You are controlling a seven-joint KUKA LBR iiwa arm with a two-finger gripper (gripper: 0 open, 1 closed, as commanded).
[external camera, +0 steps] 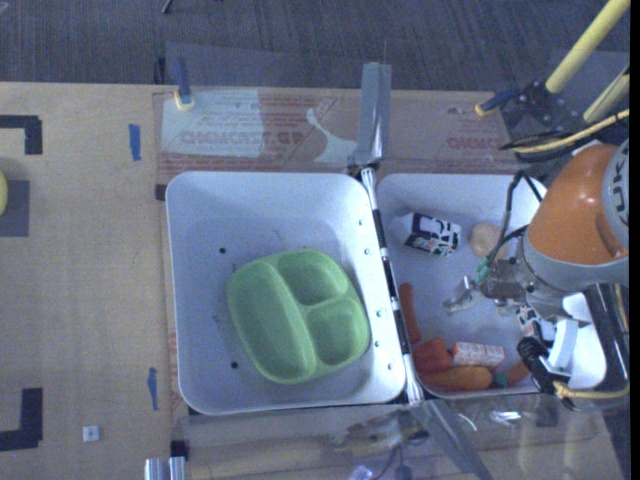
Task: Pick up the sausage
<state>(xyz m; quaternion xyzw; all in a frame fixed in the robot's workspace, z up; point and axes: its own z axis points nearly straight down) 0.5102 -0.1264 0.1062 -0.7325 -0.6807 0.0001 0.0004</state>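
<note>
The sausage is a slim reddish-brown stick. It lies along the left wall of the right bin, running near to far. My gripper hangs over the middle of that bin, to the right of the sausage and apart from it. Nothing shows in its grasp. The grey arm with its orange band comes in from the right and hides the bin's right part.
A green divided plate sits in the left bin. The right bin also holds a black-and-white carton, a beige ball, a red piece, an orange piece and a small white packet.
</note>
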